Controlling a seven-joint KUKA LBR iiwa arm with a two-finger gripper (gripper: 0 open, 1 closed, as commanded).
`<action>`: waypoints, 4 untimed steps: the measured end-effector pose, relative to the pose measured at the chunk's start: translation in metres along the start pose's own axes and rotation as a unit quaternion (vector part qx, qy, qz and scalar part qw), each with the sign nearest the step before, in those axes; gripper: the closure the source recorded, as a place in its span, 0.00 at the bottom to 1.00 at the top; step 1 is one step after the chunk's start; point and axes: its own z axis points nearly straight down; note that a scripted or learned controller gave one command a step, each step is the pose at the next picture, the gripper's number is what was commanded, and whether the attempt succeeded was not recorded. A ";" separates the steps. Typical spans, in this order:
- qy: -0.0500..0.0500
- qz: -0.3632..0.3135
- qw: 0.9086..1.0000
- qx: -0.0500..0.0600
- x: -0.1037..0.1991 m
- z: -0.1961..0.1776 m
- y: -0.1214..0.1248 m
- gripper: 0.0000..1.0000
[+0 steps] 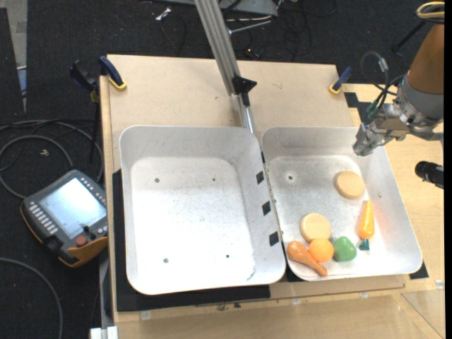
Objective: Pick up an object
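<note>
Two shallow white bins side by side on the bench: left bin (187, 207), right bin (311, 154)

Six items in the right bin, none gripped:
- two pale round discs, one (349, 184) toward the right edge, one (315, 227) nearer the front edge
- one orange ball (321, 249)
- one green piece (344, 248)
- one yellow-orange carrot shape (366, 221) by the right edge
- one orange gourd shape (304, 256) at the front left corner

Two yellow clamps at the bench's back corners: (113, 75), (339, 82)
</note>
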 end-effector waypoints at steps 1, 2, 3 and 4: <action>0.000 0.000 1.000 0.001 0.003 -0.049 -0.007 1.00; 0.002 -0.002 1.000 0.005 0.061 -0.039 -0.025 1.00; 0.002 -0.002 1.000 0.005 0.110 -0.040 -0.036 1.00; 0.002 -0.003 1.000 0.005 0.168 -0.038 -0.048 1.00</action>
